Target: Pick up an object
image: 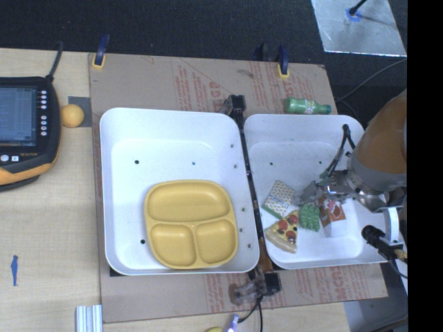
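Yellow divided plate (190, 223) lies low in the left bin (118, 185). Right bin (291, 133) holds a pizza-slice toy (284, 232), a green packet (309, 217), a patterned card (279, 198), a red-labelled packet (333, 211), all crowded together. Gripper (325, 191) sits just above the pile; grip state cannot be judged here. Risk: items overlap, so a closing grasp may pinch two or slip off flat cards. Beyond, cardboard sheet (201, 81) covers the table (41, 241); green bottle (306, 106), orange ball (72, 115), control pendant (24, 133); dark floor behind.

A divided tray (190, 223) lies in the left bin (124, 126); small items fill the right bin (291, 133).
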